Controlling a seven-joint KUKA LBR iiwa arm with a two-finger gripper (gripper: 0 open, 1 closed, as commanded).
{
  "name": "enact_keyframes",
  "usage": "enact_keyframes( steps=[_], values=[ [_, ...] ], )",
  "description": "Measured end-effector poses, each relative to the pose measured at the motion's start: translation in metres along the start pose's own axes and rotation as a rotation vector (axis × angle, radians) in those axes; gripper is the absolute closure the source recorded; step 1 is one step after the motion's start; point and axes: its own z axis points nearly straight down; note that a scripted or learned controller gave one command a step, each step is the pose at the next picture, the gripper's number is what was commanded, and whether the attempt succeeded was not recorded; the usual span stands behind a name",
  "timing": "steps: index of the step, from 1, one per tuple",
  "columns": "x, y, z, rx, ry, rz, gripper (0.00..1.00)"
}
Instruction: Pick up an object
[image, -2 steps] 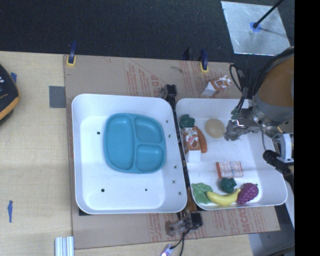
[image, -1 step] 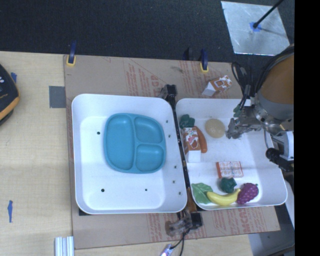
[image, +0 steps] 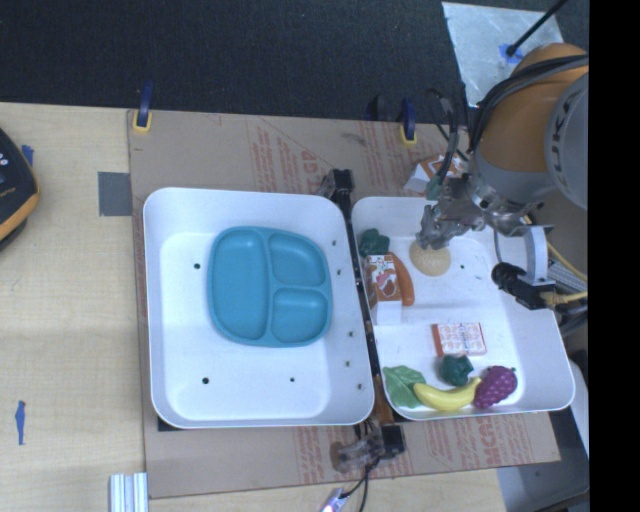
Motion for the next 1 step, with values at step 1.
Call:
enact_keyframes(
  steps=[1],
  values=[
    [-0.0627,-0.0291,0.0880,0.004,-0.002,0.002,1.00]
  ],
)
